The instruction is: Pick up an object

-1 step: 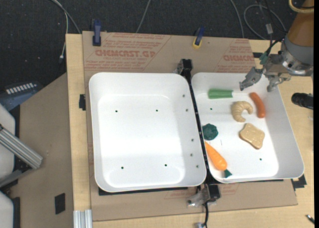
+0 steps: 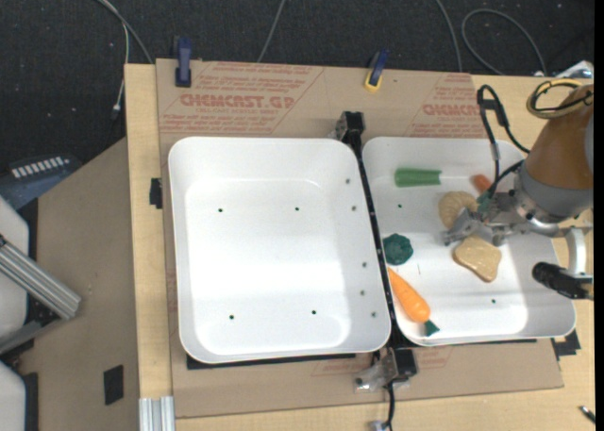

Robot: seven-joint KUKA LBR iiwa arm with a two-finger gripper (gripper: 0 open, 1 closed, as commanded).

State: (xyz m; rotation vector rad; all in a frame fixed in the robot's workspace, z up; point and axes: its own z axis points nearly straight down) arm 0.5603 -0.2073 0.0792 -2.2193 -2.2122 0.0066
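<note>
My gripper (image 2: 475, 228) hangs low in the right bin (image 2: 444, 325), reaching in from the right with the orange band above the wrist. Its grey fingers sit between two tan bread-like pieces: one (image 2: 457, 206) just above-left of the fingertips and one (image 2: 478, 258) just below them. I cannot tell whether anything is between the fingers. A green stick (image 2: 417, 176) lies near the bin's far side. A dark green lump (image 2: 397, 249) rests by the left wall, and an orange carrot (image 2: 410, 297) lies below it.
The left bin (image 2: 274, 250) stands beside the right one, their walls touching along the middle. A small orange-red thing (image 2: 482, 182) peeks out near the arm's cable. Clamps (image 2: 377, 69) and a cardboard sheet frame the bins.
</note>
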